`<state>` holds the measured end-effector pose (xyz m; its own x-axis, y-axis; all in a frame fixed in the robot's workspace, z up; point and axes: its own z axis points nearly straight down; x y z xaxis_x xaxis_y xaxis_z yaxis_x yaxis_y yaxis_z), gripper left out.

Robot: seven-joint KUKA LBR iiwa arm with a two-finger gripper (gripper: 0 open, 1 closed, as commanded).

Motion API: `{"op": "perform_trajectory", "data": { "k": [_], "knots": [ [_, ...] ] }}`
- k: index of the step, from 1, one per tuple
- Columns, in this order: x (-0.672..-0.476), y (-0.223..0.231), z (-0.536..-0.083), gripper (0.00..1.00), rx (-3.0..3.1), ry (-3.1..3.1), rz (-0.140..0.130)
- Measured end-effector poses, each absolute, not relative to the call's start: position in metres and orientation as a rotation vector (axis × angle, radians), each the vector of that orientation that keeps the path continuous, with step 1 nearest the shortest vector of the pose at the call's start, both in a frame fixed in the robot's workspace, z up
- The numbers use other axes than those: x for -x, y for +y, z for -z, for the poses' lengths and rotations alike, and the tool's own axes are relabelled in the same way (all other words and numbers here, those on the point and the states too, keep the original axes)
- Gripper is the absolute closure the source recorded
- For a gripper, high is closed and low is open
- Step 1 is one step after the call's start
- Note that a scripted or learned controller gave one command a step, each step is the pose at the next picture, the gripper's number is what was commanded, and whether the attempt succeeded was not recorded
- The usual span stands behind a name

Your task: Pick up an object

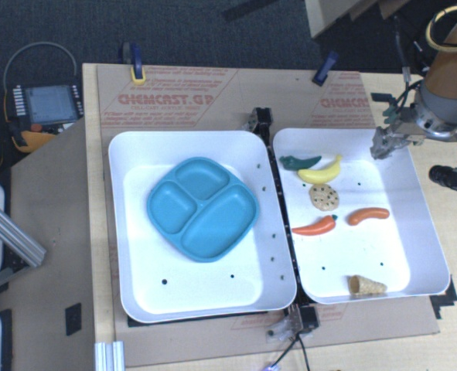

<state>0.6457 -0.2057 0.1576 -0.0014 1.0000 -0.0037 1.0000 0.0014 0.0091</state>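
Left bin [135, 284]: it is holding a blue divided plate [203, 207], lying flat near the middle, well apart from the arm.
Right bin [421, 230]: it is carrying all the small pick candidates, spread loosely with bare white floor between most of them.
Gripper [384, 141]: it is hanging over the right bin's upper right corner, near the rim; nothing is sitting between its tips, and whether it is open or closed I cannot tell at this angle.
Banana [321, 173]: it is lying in the upper left of the right bin, touching a dark green piece [299, 161] just above it.
Carrot [315, 226]: it is lying near the bin's left wall, just below the cookie [323, 198].
Sausage [367, 216]: it is sitting mid-bin, the candidate nearest the gripper and clear of its neighbours.
Cone [366, 286]: it is resting near the bottom rim, farthest from the arm.
Risk: a descent from here is likely meeting the bin wall or bare floor, since no object is lying under the tips; the rounded sausage is liable to roll out of a closing grip, and going for the banana is risking dragging the green piece along.
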Motion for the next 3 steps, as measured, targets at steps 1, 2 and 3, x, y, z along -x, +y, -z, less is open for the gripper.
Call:
{"op": "perform_trajectory", "data": {
  "k": [1,2,3],
  "knots": [
    [-0.647,-0.206,-0.201,1.0,-2.216,2.218,-0.004],
    [-0.648,-0.206,-0.22,1.0,-2.216,2.219,-0.004],
    [-0.629,-0.159,-0.232,1.0,-2.218,2.228,-0.001]
  ]
}}
